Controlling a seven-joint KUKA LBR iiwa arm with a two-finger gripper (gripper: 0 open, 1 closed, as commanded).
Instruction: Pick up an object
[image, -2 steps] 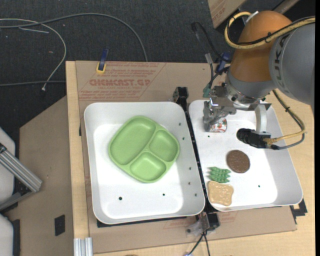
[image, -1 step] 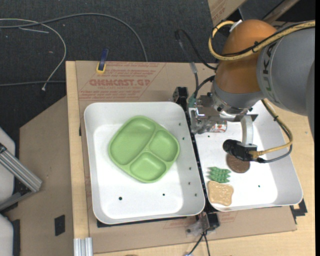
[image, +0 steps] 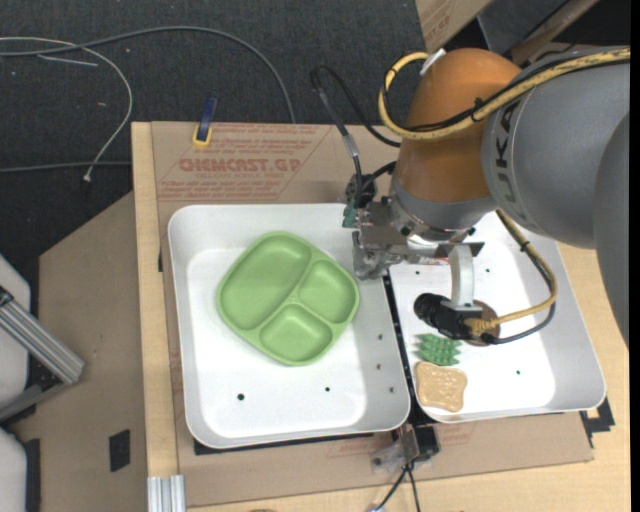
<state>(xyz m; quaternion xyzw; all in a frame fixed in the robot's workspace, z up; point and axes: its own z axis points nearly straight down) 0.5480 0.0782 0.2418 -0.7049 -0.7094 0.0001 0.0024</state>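
Gripper (image: 369, 256) hangs low over the seam where the two bins meet, and you cannot tell from this slant whether it is spread or clenched, since the wrist hides its tip; nothing shows as held in it. Closest to it is the green plate (image: 288, 297), lying flat in the left bin (image: 200, 340). Its three-part face is up, and its nearest rim sits just beside the gripper, on the view's left and a little toward the bench front. Treat that rim as the likeliest thing to catch, though a flat plate gives a two-finger grip only its thin raised edge to bite on. Farther off, on the gripper's other side and nearer the front of the right bin (image: 545, 350), lies a small toy (image: 441, 386) that looks like a pineapple. Its long axis runs roughly front to back, with the green leafy end pointing back toward the gripper and the tan body beyond it. If you go for the toy, my guess is you should close across its narrow width. Beyond both bins, brown cardboard (image: 240, 165) covers the bench.
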